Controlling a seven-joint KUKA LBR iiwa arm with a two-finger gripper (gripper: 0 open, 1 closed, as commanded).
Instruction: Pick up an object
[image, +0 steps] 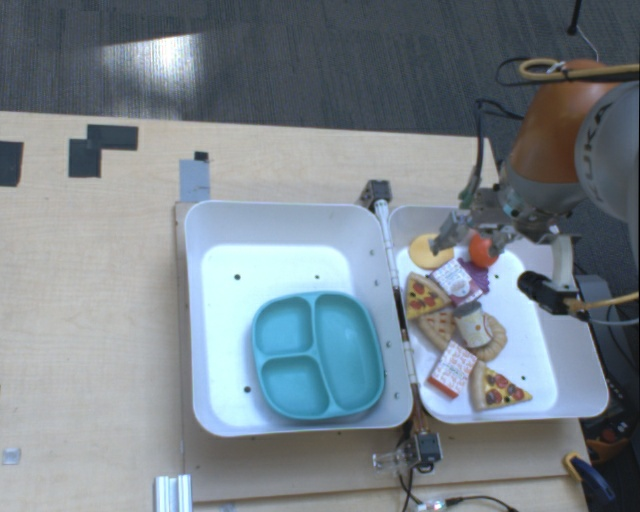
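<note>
The gripper (476, 238) hangs over the far part of the right bin (570, 385). A small red-orange ball (483, 250) sits right at its fingertips, but whether the jaws are closed on it or merely above it cannot be told from this angle. Just left of the ball lies a round yellow disc (430, 250), near the bin's far left corner. Nearer, a small white packet (452, 277) with pink print rests beside a purple scrap. Left of that is 1 pizza slice (424, 296), and nearer still a tan cookie-like piece (440, 328) with a small dark-capped jar (472, 323) lying on it. A red and white carton (452, 368) sits nearer again, and a 2nd pizza slice (497, 388) lies to its right. The left bin (230, 250) holds a teal plate (318, 354) with 3 compartments
</note>
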